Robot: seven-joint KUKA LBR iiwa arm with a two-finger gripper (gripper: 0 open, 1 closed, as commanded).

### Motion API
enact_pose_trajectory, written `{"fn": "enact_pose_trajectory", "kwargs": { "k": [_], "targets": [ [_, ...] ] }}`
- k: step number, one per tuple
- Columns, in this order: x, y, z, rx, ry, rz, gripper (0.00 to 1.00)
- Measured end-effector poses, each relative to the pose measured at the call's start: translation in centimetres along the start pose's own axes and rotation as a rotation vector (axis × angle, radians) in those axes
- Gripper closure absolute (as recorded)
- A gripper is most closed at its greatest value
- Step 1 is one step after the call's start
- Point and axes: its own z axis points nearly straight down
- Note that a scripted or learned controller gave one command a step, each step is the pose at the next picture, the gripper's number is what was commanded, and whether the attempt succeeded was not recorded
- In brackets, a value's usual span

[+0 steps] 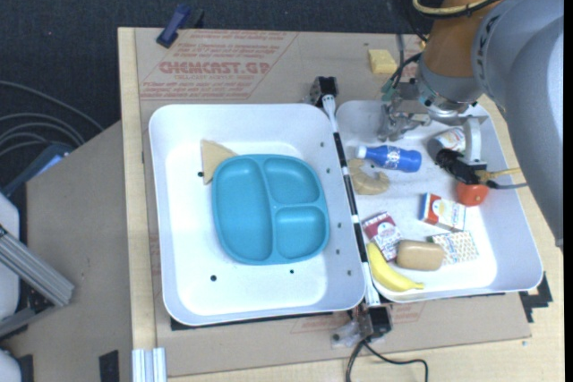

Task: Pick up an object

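Note:
My gripper (397, 124) hangs over the far left part of the right bin (515, 268), just above a blue bottle (392, 158) lying on its side. Nothing shows held in it. A tan flat piece (369, 183) lies in front of the bottle. Nearer the front are a small red and white packet (382, 233), a bread roll (419, 256), a banana (390, 276), a patterned card (459, 245) and a red and white box (443, 210). A red-orange object (472, 192) sits at the right.
The left bin (170, 219) holds a blue divided plate (269, 208) and a tan wedge (215, 158) at its far left. A yellow block (382, 60) and a blue item (179, 24) lie on the bench beyond the bins.

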Motion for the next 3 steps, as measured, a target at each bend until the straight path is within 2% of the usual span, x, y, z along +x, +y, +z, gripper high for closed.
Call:
{"fn": "enact_pose_trajectory", "kwargs": {
  "k": [1, 2, 3],
  "targets": [
    [0.0, 0.0, 0.0, 0.001, 0.0, 0.0, 0.0],
    [-2.7, -0.2, 2.1, 0.005, 0.001, 0.003, 0.0],
    [0.4, -0.1, 2.1, 0.004, 0.003, 0.001, 0.0]
  ]
}}
